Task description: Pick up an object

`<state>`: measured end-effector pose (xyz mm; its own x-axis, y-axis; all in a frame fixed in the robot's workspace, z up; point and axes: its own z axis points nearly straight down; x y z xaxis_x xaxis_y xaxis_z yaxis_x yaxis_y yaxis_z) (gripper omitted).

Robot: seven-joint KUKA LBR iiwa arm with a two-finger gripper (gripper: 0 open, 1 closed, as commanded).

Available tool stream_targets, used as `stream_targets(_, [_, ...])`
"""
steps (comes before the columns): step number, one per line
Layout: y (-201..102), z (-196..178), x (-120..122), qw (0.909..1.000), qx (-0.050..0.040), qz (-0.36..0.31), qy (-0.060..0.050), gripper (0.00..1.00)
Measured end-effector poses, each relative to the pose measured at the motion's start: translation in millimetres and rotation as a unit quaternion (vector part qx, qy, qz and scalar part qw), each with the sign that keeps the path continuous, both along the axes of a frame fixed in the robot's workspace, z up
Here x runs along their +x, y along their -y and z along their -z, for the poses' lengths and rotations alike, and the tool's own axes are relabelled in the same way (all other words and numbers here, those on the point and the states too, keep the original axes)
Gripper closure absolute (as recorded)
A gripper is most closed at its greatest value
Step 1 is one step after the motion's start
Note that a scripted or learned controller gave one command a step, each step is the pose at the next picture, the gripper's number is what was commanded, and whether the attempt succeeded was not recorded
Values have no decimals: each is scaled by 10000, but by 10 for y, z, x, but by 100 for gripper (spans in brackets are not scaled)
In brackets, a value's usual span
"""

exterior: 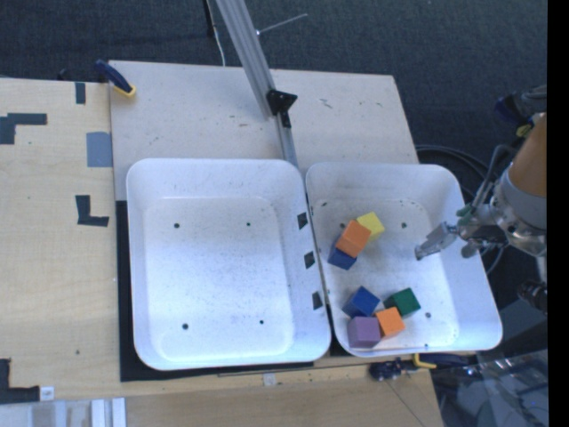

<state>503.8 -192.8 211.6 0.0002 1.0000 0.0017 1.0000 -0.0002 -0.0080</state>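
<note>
Two shallow white plastic bins sit side by side on a bench; the left bin (151,194) is beside the right bin (444,185), which holds seven small blocks. Three blocks (355,237) cluster near its middle, four blocks (378,314) near its front edge. The two-finger gripper (444,238) hangs over its right side.

Grey arm (524,198) with an orange band, dark cables, and metallic end effector (433,241).

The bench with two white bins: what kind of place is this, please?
Probably a robotics lab set up for grasping trials. A robot arm reaches over two shallow white bins on a taped wooden bench, and the right bin holds small coloured blocks like test objects.
</note>
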Motion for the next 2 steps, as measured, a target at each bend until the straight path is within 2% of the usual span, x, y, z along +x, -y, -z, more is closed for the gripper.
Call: stream_targets(2, [-31,1155,37,10000,0,-5,1,0])
